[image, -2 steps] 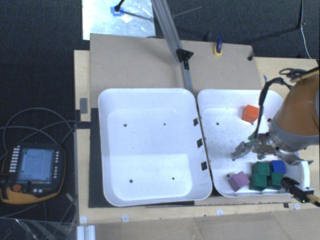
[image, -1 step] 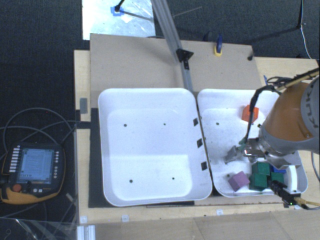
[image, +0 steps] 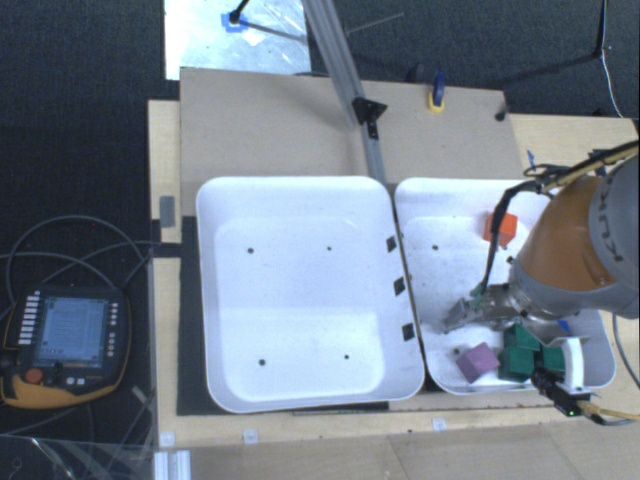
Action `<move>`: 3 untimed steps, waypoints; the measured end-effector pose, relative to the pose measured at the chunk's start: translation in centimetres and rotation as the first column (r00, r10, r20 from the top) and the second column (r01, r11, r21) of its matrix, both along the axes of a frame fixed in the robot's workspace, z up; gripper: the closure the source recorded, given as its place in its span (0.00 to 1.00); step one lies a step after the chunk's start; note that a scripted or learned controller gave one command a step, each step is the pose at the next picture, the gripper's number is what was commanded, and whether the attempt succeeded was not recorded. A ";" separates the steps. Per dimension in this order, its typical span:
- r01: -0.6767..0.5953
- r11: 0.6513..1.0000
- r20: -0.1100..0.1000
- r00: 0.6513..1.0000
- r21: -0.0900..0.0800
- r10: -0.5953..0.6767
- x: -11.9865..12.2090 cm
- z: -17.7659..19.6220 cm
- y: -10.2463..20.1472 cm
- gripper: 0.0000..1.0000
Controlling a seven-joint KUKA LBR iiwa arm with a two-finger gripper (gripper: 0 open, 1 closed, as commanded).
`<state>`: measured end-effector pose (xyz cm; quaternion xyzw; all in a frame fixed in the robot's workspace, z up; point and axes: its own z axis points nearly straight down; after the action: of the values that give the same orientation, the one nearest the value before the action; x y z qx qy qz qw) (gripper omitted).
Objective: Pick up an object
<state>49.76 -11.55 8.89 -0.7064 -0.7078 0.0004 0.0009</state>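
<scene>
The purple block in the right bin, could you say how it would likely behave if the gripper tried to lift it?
The purple block looks small and blocky, so probably light and rigid. Its flat faces suggest it won't roll. It sits beside a green object, which may crowd the grasp.

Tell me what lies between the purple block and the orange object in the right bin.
In the camera view, the gripper sits over the bin floor between the purple block and the orange object, in the right bin.

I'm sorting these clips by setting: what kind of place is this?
Probably a robotics lab's bin-picking bench: two white bins side by side, a KUKA arm reaching in, and a teach pendant beside the bench.
</scene>
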 end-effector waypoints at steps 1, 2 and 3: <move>-0.002 1.000 0.005 1.000 0.000 0.002 0.2 1.2 0.0 1.00; -0.003 1.000 0.008 1.000 -0.002 0.003 0.9 5.7 -0.2 1.00; -0.004 1.000 0.011 1.000 -0.002 0.004 2.0 11.4 0.3 1.00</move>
<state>51.78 -11.28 20.29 -0.7051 -0.7091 -0.0027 -0.0037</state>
